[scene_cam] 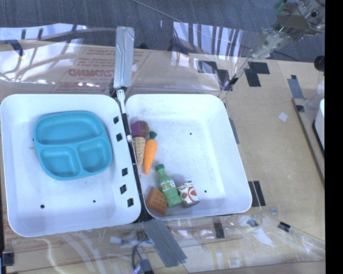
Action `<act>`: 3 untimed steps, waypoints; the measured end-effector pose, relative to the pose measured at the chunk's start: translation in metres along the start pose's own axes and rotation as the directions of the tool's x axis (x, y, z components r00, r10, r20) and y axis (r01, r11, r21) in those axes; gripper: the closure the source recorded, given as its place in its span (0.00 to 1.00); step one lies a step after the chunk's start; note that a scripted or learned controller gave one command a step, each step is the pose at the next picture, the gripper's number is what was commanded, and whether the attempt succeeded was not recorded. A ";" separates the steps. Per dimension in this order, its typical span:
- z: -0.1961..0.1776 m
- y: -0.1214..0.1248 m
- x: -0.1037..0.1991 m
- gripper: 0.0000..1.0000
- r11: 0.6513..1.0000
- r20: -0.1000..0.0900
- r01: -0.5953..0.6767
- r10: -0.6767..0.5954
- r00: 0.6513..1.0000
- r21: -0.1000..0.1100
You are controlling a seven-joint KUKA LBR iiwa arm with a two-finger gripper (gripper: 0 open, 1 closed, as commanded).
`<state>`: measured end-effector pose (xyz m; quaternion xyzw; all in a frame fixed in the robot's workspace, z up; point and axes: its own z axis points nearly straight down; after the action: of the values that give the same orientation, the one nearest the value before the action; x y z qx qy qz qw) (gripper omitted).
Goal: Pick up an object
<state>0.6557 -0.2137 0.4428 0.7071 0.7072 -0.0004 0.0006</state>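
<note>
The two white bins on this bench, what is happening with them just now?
Nothing is being handled at this moment. The gripper hangs above the bench, beyond the far right corner of the right bin, with nothing between its fingers. The toys lie along that bin's left side: an ice cream cone, a carrot, a green bottle, a small can and a waffle. The left bin holds a blue divided plate.
</note>
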 end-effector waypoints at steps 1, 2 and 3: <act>-0.002 -0.079 0.002 1.00 1.000 -0.001 0.003 -0.003 1.000 -0.002; 0.000 -0.121 0.004 1.00 1.000 -0.002 0.006 -0.006 1.000 0.001; 0.117 -0.149 0.005 1.00 1.000 -0.004 0.008 -0.008 1.000 0.009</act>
<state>0.5068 -0.2093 0.3256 0.7041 0.7100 -0.0024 -0.0039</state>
